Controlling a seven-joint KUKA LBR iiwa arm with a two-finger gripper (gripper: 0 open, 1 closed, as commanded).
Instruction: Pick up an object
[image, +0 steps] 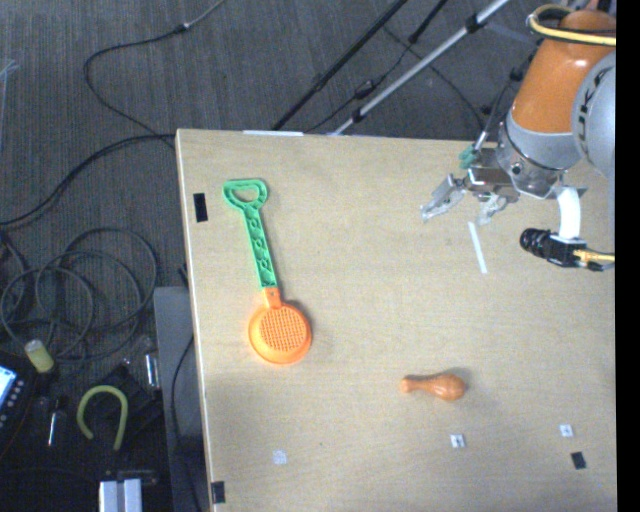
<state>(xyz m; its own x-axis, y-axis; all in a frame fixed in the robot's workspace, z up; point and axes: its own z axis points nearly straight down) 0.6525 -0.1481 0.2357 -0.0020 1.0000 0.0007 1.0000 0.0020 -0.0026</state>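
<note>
A: Item one?
B: Strainer toy (268, 290), green handle with loop end toward the far edge, orange mesh head toward the near side. Lying flat on the tan board (400, 300), left part, close to its left edge. Untouched.

A: Item two?
B: Small orange gourd-shaped piece (436, 385), lying on its side, narrow end pointing left. Right of the strainer head, well apart from it, nearer the front.

A: Item three?
B: Thin white stick (478, 248), flat on the board, far right, just below the gripper.

A: Gripper?
B: Gripper (462, 200) at upper right, under the orange band (555, 85) of the arm. Metal fingers (437, 203) spread, pointing left and down, nothing between them. Above the board, well apart from strainer and gourd piece.

A: Surroundings?
B: Black cylindrical part with yellow cable (555, 245) at the right edge. Small black and white markers (457, 440) near the front. Dark carpet (90, 100) beyond, with looped black cables (75, 280) and a green U-shaped piece (102, 408) at lower left.
</note>
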